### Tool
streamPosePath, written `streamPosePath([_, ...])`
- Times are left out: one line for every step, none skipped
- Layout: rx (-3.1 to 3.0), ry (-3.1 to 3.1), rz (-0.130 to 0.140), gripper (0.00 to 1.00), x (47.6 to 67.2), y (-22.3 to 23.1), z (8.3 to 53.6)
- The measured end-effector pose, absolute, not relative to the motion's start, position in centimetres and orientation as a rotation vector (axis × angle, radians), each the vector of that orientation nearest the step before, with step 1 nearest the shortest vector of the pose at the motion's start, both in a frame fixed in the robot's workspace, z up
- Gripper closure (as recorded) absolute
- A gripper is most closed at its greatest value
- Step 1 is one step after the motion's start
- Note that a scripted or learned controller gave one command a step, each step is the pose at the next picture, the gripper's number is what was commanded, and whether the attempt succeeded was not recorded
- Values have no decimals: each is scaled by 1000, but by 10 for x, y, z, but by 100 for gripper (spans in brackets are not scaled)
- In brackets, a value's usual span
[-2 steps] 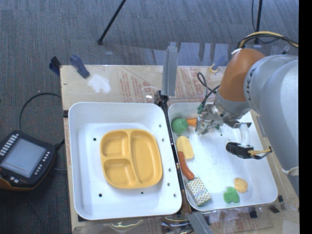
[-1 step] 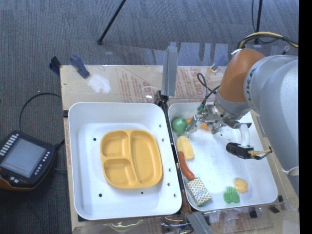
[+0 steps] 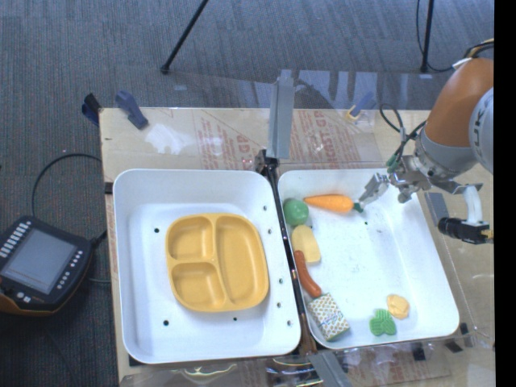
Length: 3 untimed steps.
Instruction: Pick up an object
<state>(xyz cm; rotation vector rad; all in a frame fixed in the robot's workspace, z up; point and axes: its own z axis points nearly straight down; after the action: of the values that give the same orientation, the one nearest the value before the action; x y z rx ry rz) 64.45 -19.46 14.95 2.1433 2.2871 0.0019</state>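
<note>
The orange plastic toy carrot [image 3: 329, 203], lying at the far left of the right white bin [image 3: 419, 248], should be straddled squarely across its width by the two-finger gripper [image 3: 380, 189], whose fingers are seen spread just right of its green tip.

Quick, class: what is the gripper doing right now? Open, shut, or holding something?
Gripper: over the right bin, beside the carrot's tip; nothing visibly held. Open or shut cannot be told.

The arm [image 3: 472, 119] is cut off by the right edge, and the hand's [image 3: 387, 185] grip is too small to read.
</note>
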Motion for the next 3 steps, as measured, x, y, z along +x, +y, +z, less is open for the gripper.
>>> streamPosePath([2039,2400,-5,0,643,-157,84])
streamPosePath([2093,2338,6,0,646,-132,144])
streamPosePath([2107,2335,-9,0,642,-102,85])
